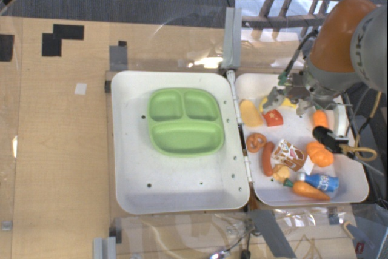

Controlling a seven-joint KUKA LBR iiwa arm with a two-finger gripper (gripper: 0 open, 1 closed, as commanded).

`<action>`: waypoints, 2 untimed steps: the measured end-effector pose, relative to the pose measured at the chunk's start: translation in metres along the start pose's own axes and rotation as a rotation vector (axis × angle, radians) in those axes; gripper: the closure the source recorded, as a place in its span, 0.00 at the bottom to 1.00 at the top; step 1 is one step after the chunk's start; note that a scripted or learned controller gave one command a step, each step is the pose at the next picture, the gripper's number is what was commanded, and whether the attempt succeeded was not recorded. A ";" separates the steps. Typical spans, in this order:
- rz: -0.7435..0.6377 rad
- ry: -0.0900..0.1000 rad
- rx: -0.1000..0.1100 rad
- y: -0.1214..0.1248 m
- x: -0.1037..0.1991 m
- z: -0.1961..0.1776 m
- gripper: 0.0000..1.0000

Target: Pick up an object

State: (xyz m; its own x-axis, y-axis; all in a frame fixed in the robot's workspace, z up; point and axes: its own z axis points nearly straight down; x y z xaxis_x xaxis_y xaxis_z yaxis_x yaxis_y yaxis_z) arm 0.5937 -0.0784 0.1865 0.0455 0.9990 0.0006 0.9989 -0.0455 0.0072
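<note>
Two white bins point(121, 148), wooden bench point(54, 130)

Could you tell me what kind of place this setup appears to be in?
Probably a robotics lab, set up for pick-and-place trials: two white bins fixed to a wooden bench, toy food heaped in the right one, a green divided plate in the left, and an industrial arm overhead.

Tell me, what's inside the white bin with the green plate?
Inside the left bin lies a green plate with three sections, each with nothing in it. Around it is bare white floor with a few small dark dots. Whatever is under the plate is covered.
</note>
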 end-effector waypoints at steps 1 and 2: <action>-0.062 0.000 0.003 0.034 -0.011 0.061 0.00; -0.137 -0.002 -0.011 0.039 -0.023 0.095 0.00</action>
State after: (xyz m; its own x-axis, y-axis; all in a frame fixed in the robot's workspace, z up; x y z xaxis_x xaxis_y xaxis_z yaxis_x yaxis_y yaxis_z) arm 0.6328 -0.1028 0.0922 -0.0914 0.9958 -0.0033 0.9957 0.0914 0.0180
